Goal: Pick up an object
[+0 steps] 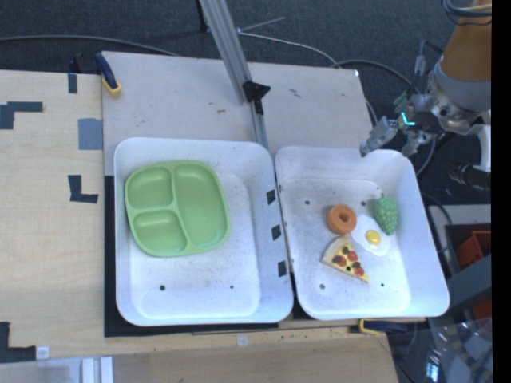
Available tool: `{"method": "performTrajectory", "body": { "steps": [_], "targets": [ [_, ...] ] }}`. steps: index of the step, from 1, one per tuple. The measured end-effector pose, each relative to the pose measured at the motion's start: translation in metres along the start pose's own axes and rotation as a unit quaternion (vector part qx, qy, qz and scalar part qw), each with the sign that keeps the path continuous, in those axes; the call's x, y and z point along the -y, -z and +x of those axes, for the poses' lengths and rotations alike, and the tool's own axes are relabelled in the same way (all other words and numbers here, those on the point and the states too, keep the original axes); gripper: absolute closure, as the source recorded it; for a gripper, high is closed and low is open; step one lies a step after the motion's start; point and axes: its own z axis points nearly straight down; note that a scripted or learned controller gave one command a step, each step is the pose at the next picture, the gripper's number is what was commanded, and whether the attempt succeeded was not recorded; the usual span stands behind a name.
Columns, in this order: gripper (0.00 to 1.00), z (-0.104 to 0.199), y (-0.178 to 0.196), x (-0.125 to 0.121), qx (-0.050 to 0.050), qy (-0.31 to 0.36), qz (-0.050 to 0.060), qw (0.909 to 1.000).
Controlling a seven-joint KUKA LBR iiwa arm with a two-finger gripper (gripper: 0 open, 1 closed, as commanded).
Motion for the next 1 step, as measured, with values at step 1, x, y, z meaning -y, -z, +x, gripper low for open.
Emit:
{"method": "performTrajectory", "body": {
  "steps": [1],
  "targets": [
    [0.0,-0.0038,-0.0587,-0.0074,0.0,0.0,0.003,1.0]
  ]
}}
